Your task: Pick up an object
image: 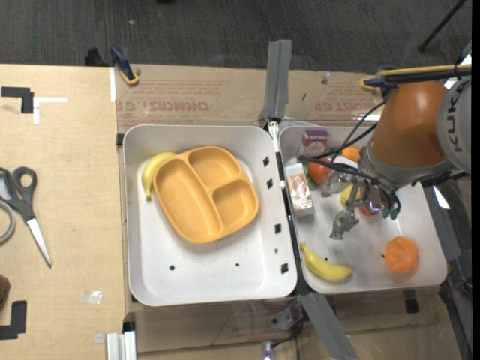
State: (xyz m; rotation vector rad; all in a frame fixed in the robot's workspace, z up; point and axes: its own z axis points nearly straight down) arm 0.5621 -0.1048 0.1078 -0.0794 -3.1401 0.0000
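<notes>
A: Where does the arm (pixel 420 130) sit in the frame?

B: It comes in from the right edge, and its orange band covers the upper right corner of the right bin (pixel 420 277). The end effector (pixel 346 220) hangs over the middle of that bin, above bare white floor. Cables and grey parts crowd it, so whether it is clenched or released cannot be told, and nothing can be seen in its grasp.

A: What lies around it?

B: A banana (pixel 325 265) rests near the bin's lower left edge. An orange fruit (pixel 401 255) sits toward the lower right. A small carton (pixel 299 190) lies along the left wall, and a purple-topped cup (pixel 316 139) stands near the top wall. A red fruit (pixel 320 171) is partly hidden behind the cables. The open floor runs between the banana and the orange fruit.

A: And the left bin (pixel 150 268)?

B: An orange divided plate (pixel 204 193) fills its upper middle, with a second banana (pixel 154 169) tucked against the plate's upper left rim. The lower part of the bin is bare. On the counter (pixel 56 201) at the left edge of the frame lie scissors (pixel 28 208), partly cut off.
</notes>
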